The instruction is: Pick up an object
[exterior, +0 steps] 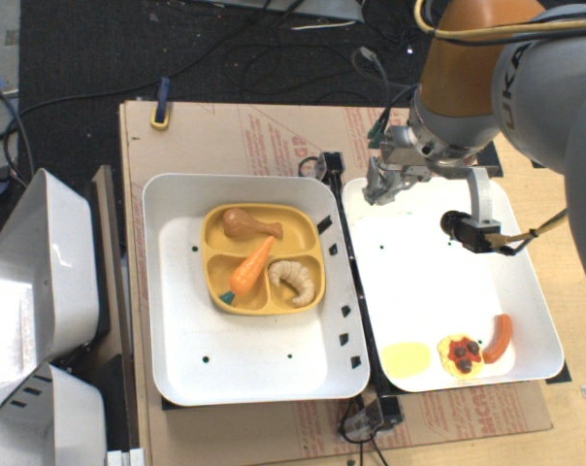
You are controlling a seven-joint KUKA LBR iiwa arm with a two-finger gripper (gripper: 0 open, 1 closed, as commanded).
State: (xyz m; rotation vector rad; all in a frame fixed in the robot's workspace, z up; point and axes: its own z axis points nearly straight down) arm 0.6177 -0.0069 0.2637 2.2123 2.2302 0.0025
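My gripper (385, 188) hangs over the far left corner of the right bin (448, 289), with nothing visible between its fingers. In the left bin (177, 289) lies a yellow divided plate (215, 231) holding a chicken drumstick (250, 225), a carrot (251, 268) and a pale shrimp (295, 281). Near the front of the right bin lie a yellow disc (406, 359), a small pizza slice with red toppings (461, 353) and an orange sausage (497, 338).
A black fitting (468, 231) on a cable sits over the right bin's far right part. The grey arm with its orange band (477, 37) fills the upper right. Black clips (334, 250) line the seam between the bins. A white tub (36, 270) stands at the left.
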